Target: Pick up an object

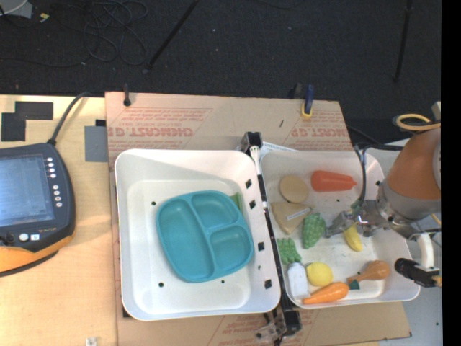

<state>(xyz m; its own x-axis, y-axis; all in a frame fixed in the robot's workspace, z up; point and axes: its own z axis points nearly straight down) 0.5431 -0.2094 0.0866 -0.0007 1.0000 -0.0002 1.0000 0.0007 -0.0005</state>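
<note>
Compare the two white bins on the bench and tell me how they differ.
The left bin holds one large thing, a teal divided plate; the right bin holds many small toy foods, among them a carrot, a lemon and a red pepper. The gripper reaches into the right bin, not the left bin. Both are shallow, white and stand side by side.

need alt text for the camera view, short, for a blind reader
A robot arm's gripper reaches from the right into the right bin, low among toy food beside a small yellow piece. The left bin holds a teal divided plate.
</note>
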